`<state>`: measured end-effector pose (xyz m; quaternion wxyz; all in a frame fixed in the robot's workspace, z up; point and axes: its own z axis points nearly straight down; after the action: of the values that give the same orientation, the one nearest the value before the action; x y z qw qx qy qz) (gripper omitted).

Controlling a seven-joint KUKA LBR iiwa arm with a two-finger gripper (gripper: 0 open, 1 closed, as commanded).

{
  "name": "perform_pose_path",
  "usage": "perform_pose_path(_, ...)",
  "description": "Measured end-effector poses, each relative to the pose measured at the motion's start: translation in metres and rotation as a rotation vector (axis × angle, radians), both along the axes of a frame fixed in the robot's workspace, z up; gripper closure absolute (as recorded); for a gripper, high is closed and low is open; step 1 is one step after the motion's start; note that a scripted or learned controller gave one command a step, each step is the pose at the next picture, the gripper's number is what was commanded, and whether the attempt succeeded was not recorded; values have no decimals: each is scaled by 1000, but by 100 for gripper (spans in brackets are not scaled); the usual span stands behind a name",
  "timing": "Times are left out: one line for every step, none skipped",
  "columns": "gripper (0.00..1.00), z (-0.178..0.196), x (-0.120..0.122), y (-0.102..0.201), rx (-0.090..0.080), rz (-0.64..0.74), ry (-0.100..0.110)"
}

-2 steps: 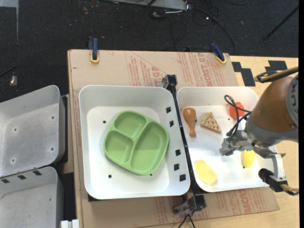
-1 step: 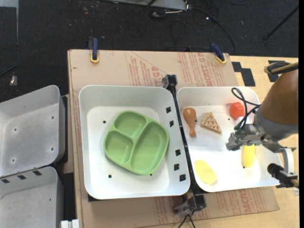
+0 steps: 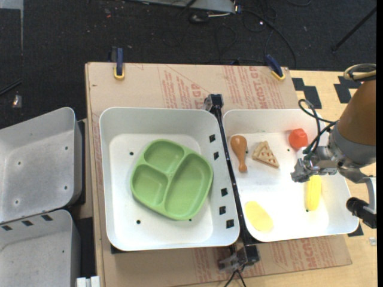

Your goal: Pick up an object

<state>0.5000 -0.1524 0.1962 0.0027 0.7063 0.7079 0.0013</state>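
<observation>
Green is what grabs the eye first: a divided plate (image 3: pixel 172 179) with three compartments sits in the left bin (image 3: pixel 114 160), tilted a bit on the white floor. The right bin (image 3: pixel 281 232) has all the small stuff. There's a brown drumstick (image 3: pixel 240 152) near the divider between the bins, a tan wedge that looks like a pizza slice or cracker (image 3: pixel 265 154) just beside it, a red blob (maybe a tomato or strawberry, too small to say) (image 3: pixel 298 139) toward the far right, a pale yellow oval thing (image 3: pixel 259 216) near the front edge, and a bright yellow piece like corn or a banana (image 3: pixel 312 194) on the right side.

The arm comes in from the right, orange band up top, and the tool (image 3: pixel 306 171) hangs right over the top end of that bright yellow piece, close to it or maybe touching. Honestly can't make out how the tool is set or whether it has hold of anything, it's just a dark lump at this angle. The yellow piece looks like it's lying flat on the bin floor.

Both bins sit on a plywood desk (image 3: pixel 155 82) with blue clamps at the back edge.
</observation>
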Motion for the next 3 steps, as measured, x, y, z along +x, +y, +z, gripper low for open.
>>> perform_pose_path(100, 52, 7, 9, 0, 2, -1)
perform_pose_path(100, 57, 9, 68, 4, 6, 4)
perform_pose_path(100, 48, 20, 130, 4, 6, 7)
